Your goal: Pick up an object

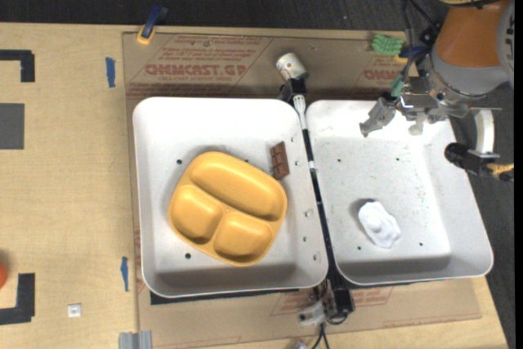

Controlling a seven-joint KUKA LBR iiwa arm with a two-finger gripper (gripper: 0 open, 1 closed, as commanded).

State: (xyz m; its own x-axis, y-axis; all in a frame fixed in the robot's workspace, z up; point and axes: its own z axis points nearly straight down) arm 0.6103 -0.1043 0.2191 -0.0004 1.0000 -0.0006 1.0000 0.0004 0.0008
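Observation:
A yellow divided tray (228,207) lies in the left bin (155,127). A small brown bar (279,160) rests just beyond the tray's upper right, near the wall between the bins. In the right bin (458,257) a crumpled white object (379,224) sits toward the front. My gripper (395,123) hangs over the right bin's back edge, well behind the white object and apart from it. Its fingers (374,119) stand open with nothing between them.
The grey arm with its orange band (474,20) comes in from the upper right above the bin's back right corner. A white-capped post (288,65) stands at the back between the bins. Cardboard (204,61) lies under both bins.

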